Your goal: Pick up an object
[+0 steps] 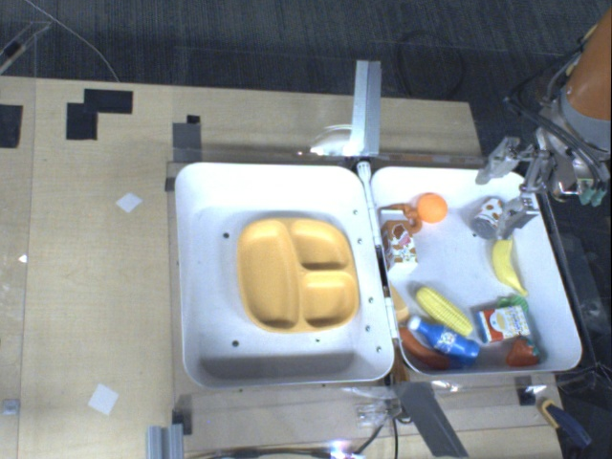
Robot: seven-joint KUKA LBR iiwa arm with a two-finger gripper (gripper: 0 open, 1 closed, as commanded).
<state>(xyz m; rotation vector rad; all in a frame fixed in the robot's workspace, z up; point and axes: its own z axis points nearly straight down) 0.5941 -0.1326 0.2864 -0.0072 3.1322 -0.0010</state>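
Wooden bench [86, 275] carries two white bins. Left bin [206, 352]: yellow divided tray [295, 273]. Right bin [564, 338]: banana [507, 266] at 3 o'clock, corn cob [446, 311], orange ball [431, 207], juice carton [504, 322]. Gripper [521, 182] at 1 o'clock; fingers spread, nothing between them.

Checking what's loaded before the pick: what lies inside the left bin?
The left bin holds one yellow divided tray, lying flat with three compartments. Whatever sits beneath the tray is covered.

bright even overhead light, soft shadows, slightly blurry, low resolution.
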